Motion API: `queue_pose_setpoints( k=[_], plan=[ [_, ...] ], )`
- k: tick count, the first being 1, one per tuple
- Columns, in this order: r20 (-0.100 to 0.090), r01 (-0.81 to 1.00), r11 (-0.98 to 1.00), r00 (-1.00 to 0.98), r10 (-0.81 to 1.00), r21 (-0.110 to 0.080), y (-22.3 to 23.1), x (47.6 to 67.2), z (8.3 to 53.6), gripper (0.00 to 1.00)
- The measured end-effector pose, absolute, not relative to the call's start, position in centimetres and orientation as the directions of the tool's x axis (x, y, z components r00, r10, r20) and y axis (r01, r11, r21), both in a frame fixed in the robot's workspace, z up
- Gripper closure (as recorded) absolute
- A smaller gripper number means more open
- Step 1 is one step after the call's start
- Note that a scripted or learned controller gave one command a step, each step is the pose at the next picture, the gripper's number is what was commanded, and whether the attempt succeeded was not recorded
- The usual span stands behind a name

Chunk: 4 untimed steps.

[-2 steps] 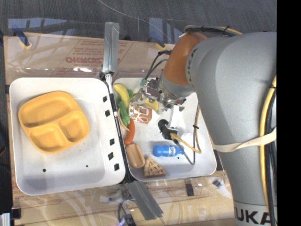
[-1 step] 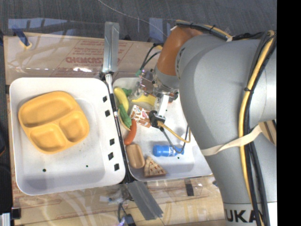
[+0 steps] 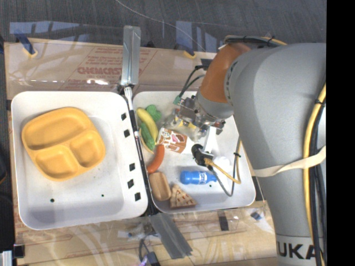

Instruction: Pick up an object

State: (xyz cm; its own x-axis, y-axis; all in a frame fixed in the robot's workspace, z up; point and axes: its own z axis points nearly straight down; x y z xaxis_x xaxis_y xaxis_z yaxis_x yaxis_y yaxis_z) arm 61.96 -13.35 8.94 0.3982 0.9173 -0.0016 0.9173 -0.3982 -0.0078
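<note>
The gripper (image 3: 186, 121) is seen low over the right bin (image 3: 244, 187), close above a small brown-and-white carton (image 3: 173, 141) that lies flat near the bin's middle, beside a banana (image 3: 146, 127) and a hot dog sausage (image 3: 156, 158) — whether anything is touched or how the jaws stand cannot be told, the wrist hiding them. The carton is judged light, fairly stiff yet crushable, and best taken across its narrow sides — the blue bottle (image 3: 197, 177) nearby would likely be slippery and prone to roll.
</note>
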Motion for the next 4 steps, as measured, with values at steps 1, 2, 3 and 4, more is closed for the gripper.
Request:
queue_pose_setpoints(
  k=[1, 2, 3, 4],
  plan=[
    [-0.003, 0.861, -0.509, 0.509, 0.861, 0.0, -9.5, 63.3, 9.1, 0.0],
    [0.002, 0.896, -0.443, 0.443, 0.896, 0.002, -8.6, 62.4, 19.5, 0.0],
    [0.0, 0.883, -0.469, 0.469, 0.883, -0.003, -9.6, 65.7, 9.1, 0.0],
    [-0.002, 0.886, -0.463, 0.463, 0.887, -0.01, -9.4, 65.6, 9.8, 1.0]
  ],
)
